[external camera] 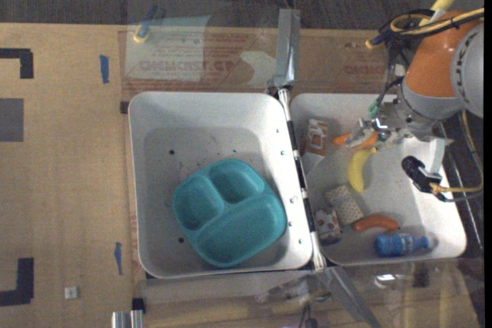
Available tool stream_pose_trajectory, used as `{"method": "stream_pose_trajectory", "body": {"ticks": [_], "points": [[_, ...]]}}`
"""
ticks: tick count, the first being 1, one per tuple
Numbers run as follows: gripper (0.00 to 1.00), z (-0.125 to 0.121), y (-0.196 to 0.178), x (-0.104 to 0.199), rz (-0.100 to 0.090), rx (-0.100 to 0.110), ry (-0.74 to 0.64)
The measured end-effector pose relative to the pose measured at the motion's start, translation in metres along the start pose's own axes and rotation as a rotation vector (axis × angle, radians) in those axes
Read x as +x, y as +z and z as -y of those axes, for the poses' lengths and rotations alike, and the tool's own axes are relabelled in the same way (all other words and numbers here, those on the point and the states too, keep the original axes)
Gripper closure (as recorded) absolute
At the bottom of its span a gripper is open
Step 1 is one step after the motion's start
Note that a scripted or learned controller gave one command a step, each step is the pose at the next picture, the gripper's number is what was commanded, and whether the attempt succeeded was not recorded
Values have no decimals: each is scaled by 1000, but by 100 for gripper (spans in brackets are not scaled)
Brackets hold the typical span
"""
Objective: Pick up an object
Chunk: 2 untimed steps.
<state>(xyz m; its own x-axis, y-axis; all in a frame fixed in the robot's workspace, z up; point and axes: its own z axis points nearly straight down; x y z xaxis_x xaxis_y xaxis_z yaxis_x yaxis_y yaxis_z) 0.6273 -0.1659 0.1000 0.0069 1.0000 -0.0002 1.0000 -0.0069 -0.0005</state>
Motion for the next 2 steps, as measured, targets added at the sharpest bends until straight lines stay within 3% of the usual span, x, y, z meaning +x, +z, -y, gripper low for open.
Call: {"method": "stream_pose_trajectory", "body": {"ticks": [1, 2], "points": [[0, 14, 12, 15, 2, -7, -35], [100, 13, 0, 14, 1, -12, -30]]}}
